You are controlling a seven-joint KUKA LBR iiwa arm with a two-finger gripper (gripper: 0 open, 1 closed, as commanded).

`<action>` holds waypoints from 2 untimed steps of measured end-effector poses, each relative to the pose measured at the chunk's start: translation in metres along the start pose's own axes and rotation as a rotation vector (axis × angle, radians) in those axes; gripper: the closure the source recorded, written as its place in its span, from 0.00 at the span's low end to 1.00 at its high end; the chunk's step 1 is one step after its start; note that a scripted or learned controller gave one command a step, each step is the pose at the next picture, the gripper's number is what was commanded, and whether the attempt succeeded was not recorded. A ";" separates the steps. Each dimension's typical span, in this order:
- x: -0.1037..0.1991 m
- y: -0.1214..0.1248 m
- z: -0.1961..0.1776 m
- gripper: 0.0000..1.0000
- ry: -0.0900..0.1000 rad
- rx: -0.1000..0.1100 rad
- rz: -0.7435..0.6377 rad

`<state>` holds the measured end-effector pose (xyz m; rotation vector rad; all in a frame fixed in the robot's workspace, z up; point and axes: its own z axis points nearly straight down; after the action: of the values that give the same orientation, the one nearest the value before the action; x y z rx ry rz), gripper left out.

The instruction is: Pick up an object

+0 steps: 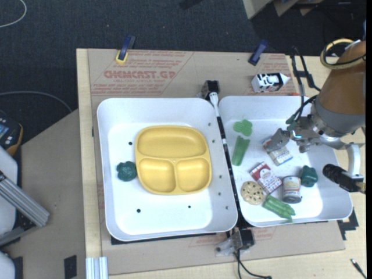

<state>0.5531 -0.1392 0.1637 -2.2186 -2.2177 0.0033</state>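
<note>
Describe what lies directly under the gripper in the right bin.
A small red-and-white carton lies just below the gripper, on the right bin floor. The gripper covers the carton's top edge, so contact is unclear.

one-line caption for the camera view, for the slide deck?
KUKA arm's end effector poised over the toy-food-filled right bin, beside a small carton; yellow divided plate in left bin.
</note>
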 end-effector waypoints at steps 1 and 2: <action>0.006 0.007 0.059 0.00 0.001 0.002 -0.001; 0.005 0.008 0.076 0.00 -0.004 -0.006 0.000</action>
<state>0.5610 -0.1345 0.0874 -2.2241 -2.2225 0.0007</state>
